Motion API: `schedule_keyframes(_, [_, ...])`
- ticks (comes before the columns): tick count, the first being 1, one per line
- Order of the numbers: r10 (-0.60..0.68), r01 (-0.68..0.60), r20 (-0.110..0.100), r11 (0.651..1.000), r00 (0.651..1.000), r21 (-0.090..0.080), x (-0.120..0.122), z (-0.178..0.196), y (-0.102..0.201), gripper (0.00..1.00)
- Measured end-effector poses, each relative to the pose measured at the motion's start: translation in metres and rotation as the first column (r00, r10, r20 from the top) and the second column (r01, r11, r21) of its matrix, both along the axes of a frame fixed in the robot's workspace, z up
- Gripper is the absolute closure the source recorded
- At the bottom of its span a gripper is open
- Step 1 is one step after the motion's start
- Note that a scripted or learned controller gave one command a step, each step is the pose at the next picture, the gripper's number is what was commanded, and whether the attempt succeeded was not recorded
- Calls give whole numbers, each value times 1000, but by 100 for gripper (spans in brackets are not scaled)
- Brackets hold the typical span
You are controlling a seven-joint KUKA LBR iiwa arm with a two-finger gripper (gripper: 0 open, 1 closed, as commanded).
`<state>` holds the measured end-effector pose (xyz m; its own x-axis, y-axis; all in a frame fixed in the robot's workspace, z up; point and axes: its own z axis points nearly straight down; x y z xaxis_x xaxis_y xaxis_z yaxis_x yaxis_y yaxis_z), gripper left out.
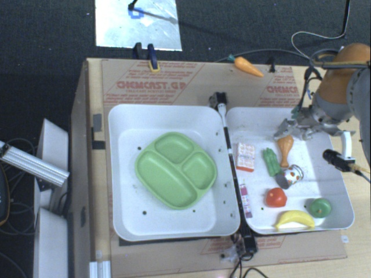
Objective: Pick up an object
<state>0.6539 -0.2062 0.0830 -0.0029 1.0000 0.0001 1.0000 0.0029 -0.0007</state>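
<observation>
The tan plastic toy drumstick (284, 147) lies in the right-hand shallow white bin (342, 190), in its upper part, just below and slightly left of the gripper (297, 128), with its thin bone end reaching up toward the fingers and its fat end pointing down and away from them; its long axis runs nearly straight up and down the camera view, tilted a little. That makes it the closest thing to the single grey arm with the orange band (342, 80), and a short drop down its line would probably meet the narrow end first. Whether the fingers are spread or closed I cannot tell from this slant, and nothing is clearly seen between them. Just left of the drumstick lies a green toy pod (270, 161), and just below it a small grey-and-white round toy (290, 175). Farther below the fingers sit a red toy tomato (276, 197), a yellow toy banana (294, 219) and a green toy apple (319, 207). Well to the left of the fingers, in the other bin, rests a green divided plastic plate (176, 169)
</observation>
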Motion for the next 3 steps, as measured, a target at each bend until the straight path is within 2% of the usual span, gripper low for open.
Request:
schedule_keyframes(1, [2,-2,7,1000,1000,-2,2,13,-1,100])
schedule_keyframes(2, [2,-2,7,1000,1000,-2,2,13,-1,0])
schedule_keyframes(3, [1,-1,5,1000,1000,-1,16,2,13,0])
